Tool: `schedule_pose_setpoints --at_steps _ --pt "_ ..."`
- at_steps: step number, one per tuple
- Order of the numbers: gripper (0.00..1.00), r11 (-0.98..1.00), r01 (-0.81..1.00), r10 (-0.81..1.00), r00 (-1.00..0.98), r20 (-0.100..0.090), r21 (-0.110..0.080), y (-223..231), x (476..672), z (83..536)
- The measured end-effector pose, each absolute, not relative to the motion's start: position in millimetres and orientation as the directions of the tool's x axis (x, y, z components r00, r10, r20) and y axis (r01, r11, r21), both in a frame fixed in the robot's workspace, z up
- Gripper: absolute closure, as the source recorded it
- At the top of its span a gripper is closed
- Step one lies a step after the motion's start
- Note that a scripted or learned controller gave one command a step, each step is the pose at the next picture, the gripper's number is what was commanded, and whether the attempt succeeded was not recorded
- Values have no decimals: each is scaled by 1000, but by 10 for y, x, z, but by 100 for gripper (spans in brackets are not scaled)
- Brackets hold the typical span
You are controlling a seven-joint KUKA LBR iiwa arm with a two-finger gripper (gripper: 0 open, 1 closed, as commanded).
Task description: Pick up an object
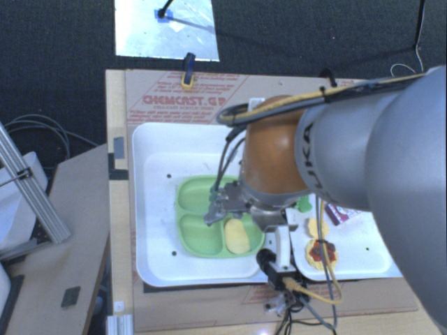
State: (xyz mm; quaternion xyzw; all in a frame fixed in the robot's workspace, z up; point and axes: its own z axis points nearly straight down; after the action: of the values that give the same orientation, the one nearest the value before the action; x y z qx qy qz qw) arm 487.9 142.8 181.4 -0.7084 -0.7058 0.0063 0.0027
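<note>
Lying in a green divided tray [195, 218], a pale yellow oblong object [237, 236].

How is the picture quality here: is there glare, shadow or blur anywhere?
In the camera view, light is even and soft; the metal sheet at the top gives bright glare; the arm, close to the lens, is large and slightly soft, and hides much of the right bin; the green tray and yellow object in the left bin look reasonably sharp, with faint shadow under the arm.
</note>
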Motion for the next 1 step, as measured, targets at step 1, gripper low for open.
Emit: schedule_pose_setpoints --at_steps 1 --pt "0 -3 1000 1000 3 0 5 1049 4876 2349"
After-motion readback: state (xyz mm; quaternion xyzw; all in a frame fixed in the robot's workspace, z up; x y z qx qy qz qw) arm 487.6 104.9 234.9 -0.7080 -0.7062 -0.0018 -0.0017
